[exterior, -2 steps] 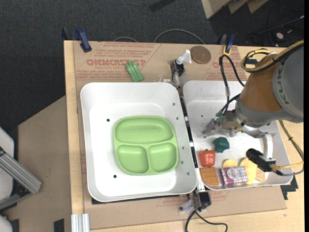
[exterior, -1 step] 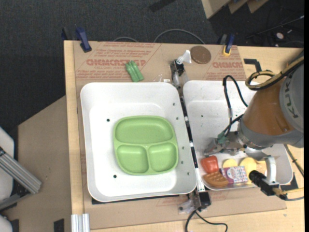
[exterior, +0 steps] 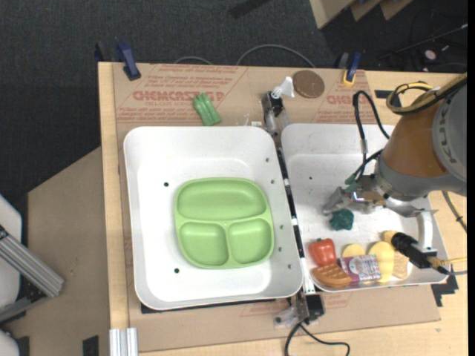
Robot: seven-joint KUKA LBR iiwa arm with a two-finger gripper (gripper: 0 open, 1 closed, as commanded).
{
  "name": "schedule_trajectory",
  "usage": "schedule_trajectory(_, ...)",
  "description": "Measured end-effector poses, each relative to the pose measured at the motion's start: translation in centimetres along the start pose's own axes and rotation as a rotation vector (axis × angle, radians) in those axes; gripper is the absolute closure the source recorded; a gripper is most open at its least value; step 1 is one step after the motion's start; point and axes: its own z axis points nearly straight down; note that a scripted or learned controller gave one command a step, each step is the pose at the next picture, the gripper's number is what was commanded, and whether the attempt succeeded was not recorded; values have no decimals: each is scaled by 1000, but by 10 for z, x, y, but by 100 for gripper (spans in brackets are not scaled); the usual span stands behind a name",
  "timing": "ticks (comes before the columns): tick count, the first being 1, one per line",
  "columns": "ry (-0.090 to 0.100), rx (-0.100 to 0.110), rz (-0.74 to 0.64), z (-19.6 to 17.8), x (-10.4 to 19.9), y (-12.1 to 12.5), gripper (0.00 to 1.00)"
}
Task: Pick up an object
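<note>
My gripper (exterior: 335, 201) reaches in from the right, low over the middle of the right bin (exterior: 319, 147). A small dark green object (exterior: 342, 219) lies just below the fingertips; whether they touch it I cannot tell. Along the right bin's front edge lie a red pepper-like toy (exterior: 323, 251), an orange-brown piece (exterior: 332, 276), a pink and purple object (exterior: 364, 268) and a yellow object (exterior: 382, 254). The left bin (exterior: 148, 162) holds a light green divided plate (exterior: 223, 222).
The arm's grey and orange body (exterior: 419, 150) covers the right bin's right side, with black cables looping above it. On the cardboard behind the bins lie a green clip (exterior: 207, 110) and a brown disc (exterior: 308, 84). Blue clamps (exterior: 130, 59) hold the bench's back edge.
</note>
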Motion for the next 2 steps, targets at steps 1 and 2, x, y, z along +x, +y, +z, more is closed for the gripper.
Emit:
schedule_trajectory(1, 6, 8, -2, 0, 38, -20, 0)
schedule_trajectory(2, 3, 3, 0, -11, 36, -19, 100)
